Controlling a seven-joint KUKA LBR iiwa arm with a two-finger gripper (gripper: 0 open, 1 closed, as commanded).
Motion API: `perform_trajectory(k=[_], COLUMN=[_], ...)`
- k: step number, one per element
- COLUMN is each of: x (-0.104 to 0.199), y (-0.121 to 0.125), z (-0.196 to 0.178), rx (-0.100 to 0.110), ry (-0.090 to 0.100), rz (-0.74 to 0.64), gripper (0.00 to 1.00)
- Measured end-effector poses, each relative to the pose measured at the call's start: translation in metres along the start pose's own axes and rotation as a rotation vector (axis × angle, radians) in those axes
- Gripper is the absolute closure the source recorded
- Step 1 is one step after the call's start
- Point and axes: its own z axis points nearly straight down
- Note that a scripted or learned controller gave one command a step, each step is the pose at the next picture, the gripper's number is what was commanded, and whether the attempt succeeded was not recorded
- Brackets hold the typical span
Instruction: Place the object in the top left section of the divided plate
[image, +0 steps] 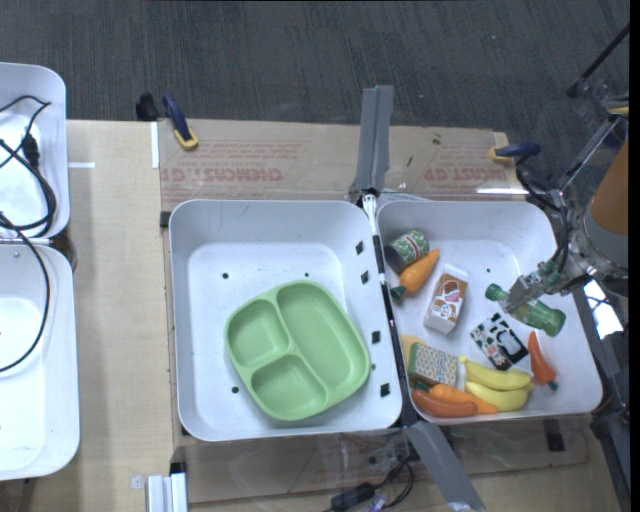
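Note:
The green divided plate (345, 385) lies in the left bin (200, 300), tilted, with one large section on its right and two small ones on its left. Nothing lies in any section. My gripper (528, 292) is low over the right side of the right bin (480, 225). It sits directly above a dark green bottle (535, 316) lying on its side. I cannot see whether it touches or holds the bottle.
The right bin also holds a green can (409, 245), a carrot (421, 268), a small carton (446, 302), a black-and-white packet (497, 341), a red chili (541, 360), bananas (500, 385) and a patterned box (435, 364). Clamps (178, 122) sit at the bench's back edge.

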Motion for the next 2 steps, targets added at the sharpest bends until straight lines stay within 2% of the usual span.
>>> perform_trajectory(k=[1,2], x=[0.033,0.067], y=[-0.032,-0.019], z=[-0.010,-0.018], rx=[0.000,0.000], ry=[0.001,0.001], rz=[-0.090,-0.208], gripper=[1.00,1.00])
